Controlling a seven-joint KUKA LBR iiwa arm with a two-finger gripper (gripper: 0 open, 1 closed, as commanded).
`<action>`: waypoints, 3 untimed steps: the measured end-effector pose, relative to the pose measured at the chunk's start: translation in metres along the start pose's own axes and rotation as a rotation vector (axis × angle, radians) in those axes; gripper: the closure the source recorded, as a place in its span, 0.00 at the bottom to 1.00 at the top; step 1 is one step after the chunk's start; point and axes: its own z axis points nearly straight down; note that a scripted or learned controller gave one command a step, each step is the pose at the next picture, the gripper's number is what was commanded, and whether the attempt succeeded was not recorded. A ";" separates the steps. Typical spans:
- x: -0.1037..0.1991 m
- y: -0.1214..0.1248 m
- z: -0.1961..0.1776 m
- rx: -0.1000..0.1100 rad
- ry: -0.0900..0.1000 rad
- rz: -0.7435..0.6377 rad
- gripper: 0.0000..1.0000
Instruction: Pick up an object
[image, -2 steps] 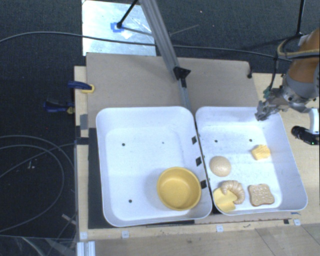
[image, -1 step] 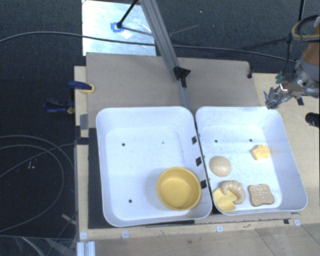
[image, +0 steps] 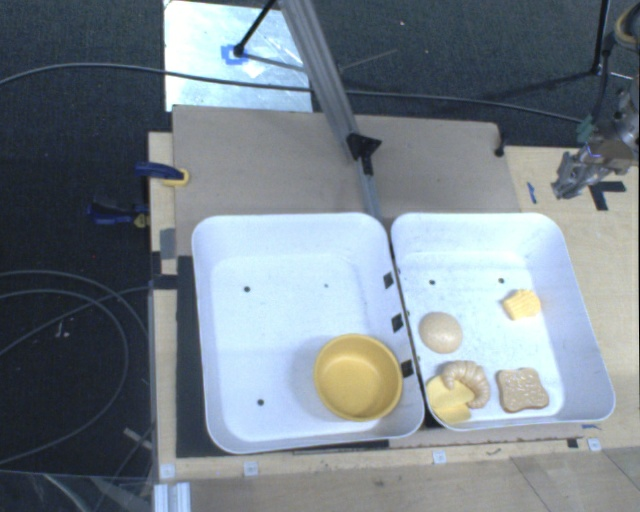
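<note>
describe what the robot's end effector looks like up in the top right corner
The end effector appears as a small, blocky piece of grey metal hardware with darker parts, at the upper right beyond the right bin. A thin dark cable or rod runs up from it toward the top edge. It is too small and blurred to make out finger shape or markings, and the orange band is not discernible here.

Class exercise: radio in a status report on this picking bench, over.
End effector at far right, outside the bins, fingers unclear. Yellow bowl in left bin; bun, croissant, toast, cheese wedge in right bin. All untouched.
</note>
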 end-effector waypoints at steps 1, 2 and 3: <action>0.052 -0.003 0.017 0.009 0.004 -0.001 1.00; 0.097 -0.008 0.016 0.007 0.004 0.000 1.00; 0.147 -0.015 0.014 0.007 0.005 -0.001 1.00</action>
